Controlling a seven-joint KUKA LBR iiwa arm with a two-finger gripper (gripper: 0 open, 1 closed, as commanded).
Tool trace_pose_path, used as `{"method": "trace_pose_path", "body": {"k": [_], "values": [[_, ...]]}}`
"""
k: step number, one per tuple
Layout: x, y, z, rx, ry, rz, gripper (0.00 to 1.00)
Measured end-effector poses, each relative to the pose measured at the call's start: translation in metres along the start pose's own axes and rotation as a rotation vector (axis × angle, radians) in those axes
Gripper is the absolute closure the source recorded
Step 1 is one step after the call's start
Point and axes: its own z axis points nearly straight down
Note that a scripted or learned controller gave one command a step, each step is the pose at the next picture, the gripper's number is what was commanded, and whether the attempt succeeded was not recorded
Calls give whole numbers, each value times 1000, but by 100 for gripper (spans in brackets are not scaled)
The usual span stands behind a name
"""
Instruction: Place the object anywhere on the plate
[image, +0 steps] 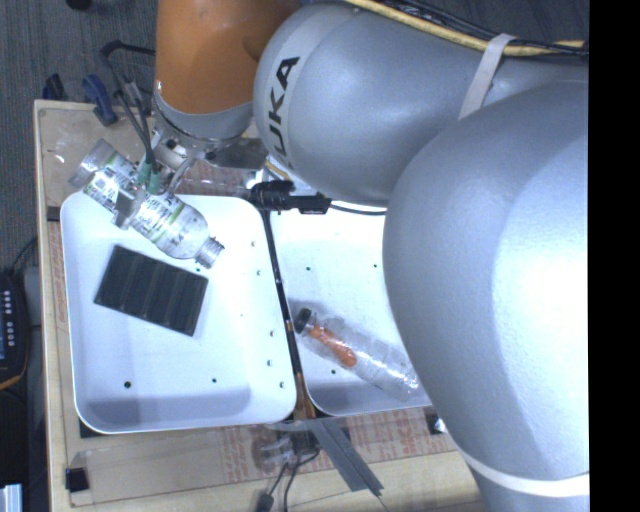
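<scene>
Gripping the clear plastic bottle (176, 226) about its middle with the hand (138, 193), one finger pressed on each side of the body, at the far left corner of the left bin (100, 400). Bottle's long axis slanted: base out past the bin's far left rim, capped neck pointing inward and toward the near right. Apparently held up off the bin floor, judging by the base overhanging the rim.

Directly nearward of the bottle, flat on the same bin's floor: the dark rectangular plate (152, 290), ribbed, its long side running roughly parallel to the bottle's axis. Close to it in this view, the neck end almost over the plate's far right corner, but not on it.

So, for the coming move: a short carry toward the near side of the left bin, with little or no turn of the wrist, since the two long axes already run nearly the same way. Probably best to centre the bottle's body over the plate before release, as a round bottle may roll off a flat slab.

In the right bin (340, 405): a second clear bottle (375, 362) with an orange item (335, 348) at its end, well apart and no part of this move. Under both bins: the table (240, 450).
</scene>
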Motion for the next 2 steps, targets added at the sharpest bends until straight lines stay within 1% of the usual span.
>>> {"method": "trace_pose_path", "body": {"k": [1, 2], "values": [[-57, -56, -28, -1, -2, -31, 100], [-63, -52, 33, 5, 4, 101, 100]]}}
